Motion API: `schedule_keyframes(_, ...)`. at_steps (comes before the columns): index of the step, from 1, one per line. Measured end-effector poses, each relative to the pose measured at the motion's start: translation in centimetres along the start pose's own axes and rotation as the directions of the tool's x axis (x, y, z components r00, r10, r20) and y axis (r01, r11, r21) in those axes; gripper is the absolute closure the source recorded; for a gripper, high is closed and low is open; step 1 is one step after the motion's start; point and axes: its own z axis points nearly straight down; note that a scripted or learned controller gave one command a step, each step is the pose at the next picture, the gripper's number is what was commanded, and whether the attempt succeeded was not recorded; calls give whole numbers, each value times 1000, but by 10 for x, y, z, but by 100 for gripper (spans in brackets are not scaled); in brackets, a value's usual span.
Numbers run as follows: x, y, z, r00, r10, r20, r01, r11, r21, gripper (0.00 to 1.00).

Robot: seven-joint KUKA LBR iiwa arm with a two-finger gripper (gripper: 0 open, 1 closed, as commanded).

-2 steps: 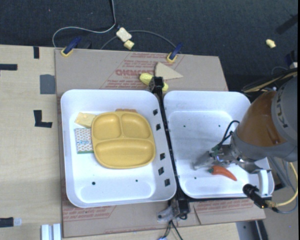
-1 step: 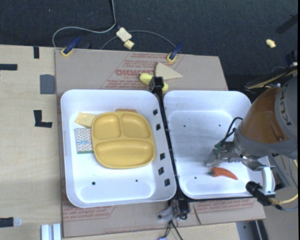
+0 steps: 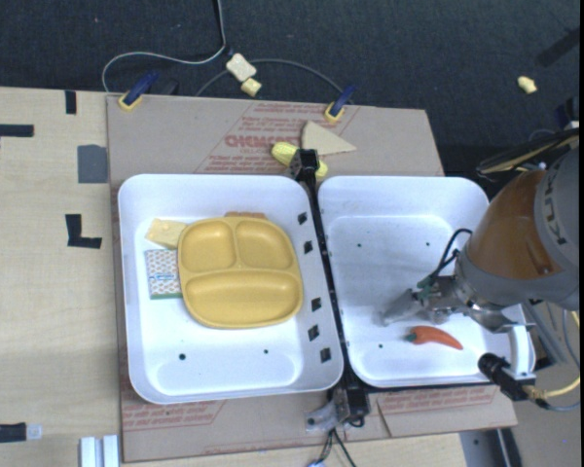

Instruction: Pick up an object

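Where grey metal jaws hang, state unclear, glossy tapered orange pepper lies in smooth right bin.

Orange pepper-like toy lies flat in right bin.

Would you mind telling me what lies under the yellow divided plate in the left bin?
A pale yellow piece and a patterned card poke out from beneath the yellow divided plate on its left side. How far they extend underneath is hidden.
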Motion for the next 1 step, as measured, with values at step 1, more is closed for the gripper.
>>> schedule_keyframes(1,-31,1,-124,1000,-1,1,1,1000,-6,0)
